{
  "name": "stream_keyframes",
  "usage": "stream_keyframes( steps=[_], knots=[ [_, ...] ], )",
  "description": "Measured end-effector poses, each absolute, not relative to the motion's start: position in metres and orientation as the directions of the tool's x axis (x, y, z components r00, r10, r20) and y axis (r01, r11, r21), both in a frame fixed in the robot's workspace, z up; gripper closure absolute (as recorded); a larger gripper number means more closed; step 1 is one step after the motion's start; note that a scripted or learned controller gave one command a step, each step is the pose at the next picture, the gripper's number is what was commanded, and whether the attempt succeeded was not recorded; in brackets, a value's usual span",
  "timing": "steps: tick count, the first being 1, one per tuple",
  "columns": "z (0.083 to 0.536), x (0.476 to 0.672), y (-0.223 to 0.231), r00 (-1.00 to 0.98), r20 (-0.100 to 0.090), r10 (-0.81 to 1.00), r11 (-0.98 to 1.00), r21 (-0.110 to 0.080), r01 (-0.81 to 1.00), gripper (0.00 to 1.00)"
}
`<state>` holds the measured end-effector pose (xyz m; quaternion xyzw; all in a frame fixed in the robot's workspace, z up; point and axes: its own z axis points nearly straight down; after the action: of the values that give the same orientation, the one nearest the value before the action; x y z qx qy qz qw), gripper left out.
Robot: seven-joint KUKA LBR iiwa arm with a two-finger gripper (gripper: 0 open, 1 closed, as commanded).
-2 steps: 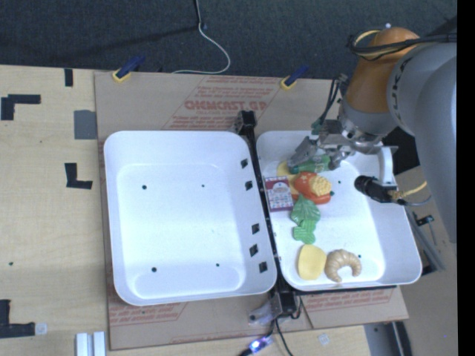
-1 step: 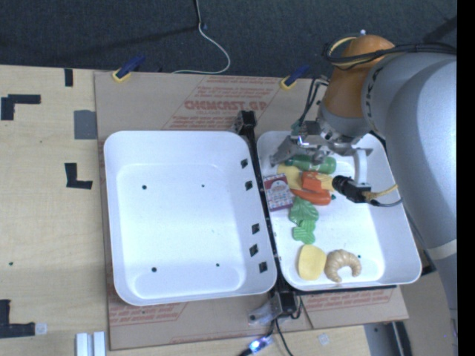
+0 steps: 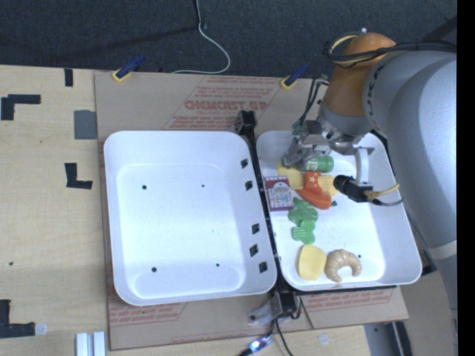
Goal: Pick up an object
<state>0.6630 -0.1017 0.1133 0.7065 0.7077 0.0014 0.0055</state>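
My gripper [image 3: 300, 154] is low over the far part of the right bin [image 3: 393, 236], just above a cluster of toy food. Under and beside it lie a green bottle-like piece [image 3: 320, 164], a yellow block [image 3: 292, 179] and an orange-red piece [image 3: 316, 190]. A small red and white box [image 3: 280, 194] lies by the bin's left wall. Nearer the front are a green piece [image 3: 303, 222], a yellow lemon-like piece [image 3: 312, 261] and a tan croissant [image 3: 343, 263]. The arm's wrist hides how the gripper meets the cluster.
The left bin [image 3: 178, 213] sits beside the right one, with a black hinge strip [image 3: 256, 199] between them. Both rest on a cardboard sheet [image 3: 215, 102] on the wooden bench. A thin cable [image 3: 211, 43] hangs at the back. The big grey arm body [image 3: 427, 139] fills the right side.
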Motion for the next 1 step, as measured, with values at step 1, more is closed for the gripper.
stream_keyframes(
  steps=[1],
  knots=[
    [0.1333, 0.6032, -0.0966, 0.001, 0.000, 1.000, -0.001, -0.004, 1.000, 1.00]
  ],
)
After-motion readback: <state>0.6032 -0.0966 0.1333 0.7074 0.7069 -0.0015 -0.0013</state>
